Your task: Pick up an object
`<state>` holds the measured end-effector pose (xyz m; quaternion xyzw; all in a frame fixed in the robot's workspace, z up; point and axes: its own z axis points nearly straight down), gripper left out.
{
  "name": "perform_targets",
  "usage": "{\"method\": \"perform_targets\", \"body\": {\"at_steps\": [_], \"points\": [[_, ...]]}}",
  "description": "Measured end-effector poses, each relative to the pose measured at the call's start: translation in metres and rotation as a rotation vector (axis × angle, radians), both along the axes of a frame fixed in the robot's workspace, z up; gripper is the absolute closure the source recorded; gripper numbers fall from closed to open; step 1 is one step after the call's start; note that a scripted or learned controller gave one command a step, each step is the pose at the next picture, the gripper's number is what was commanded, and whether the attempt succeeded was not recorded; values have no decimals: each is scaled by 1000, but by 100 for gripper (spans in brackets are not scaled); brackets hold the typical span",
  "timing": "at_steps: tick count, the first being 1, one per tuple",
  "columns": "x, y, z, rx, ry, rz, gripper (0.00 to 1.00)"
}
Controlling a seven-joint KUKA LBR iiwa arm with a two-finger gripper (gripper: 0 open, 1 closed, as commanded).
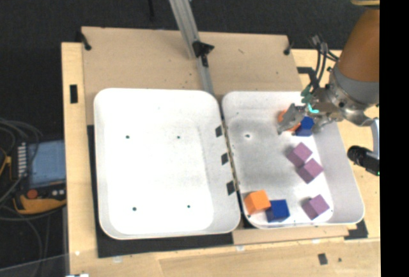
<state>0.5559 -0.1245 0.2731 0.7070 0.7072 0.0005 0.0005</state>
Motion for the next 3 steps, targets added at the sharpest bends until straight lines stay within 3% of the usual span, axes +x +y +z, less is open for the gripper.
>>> {"method": "perform_targets", "body": {"at_steps": [3], "points": [[13,-7,-159,-1,5,-5,0]]}}
